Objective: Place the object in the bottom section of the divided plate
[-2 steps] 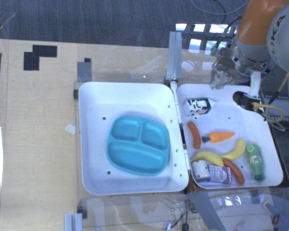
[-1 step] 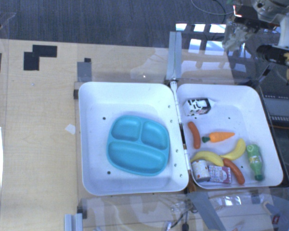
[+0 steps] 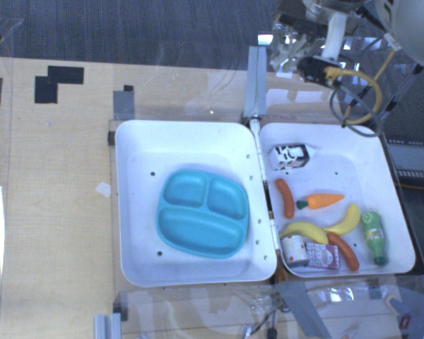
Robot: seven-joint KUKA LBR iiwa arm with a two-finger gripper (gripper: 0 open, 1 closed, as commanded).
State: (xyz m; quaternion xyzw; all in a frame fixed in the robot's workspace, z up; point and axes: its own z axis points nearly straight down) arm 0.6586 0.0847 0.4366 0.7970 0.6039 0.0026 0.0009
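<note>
Two white bins (image 3: 127, 210): blue divided plate (image 3: 203, 214) left, toy food (image 3: 321, 221) right.

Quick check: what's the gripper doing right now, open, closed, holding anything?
Gripper: up above the far edge of the right bin, nothing visible in it; open or closed cannot be told.

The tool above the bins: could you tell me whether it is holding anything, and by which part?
Nothing is held. The tool hangs above the far edge of the right bin, away from the toys inside.
</note>
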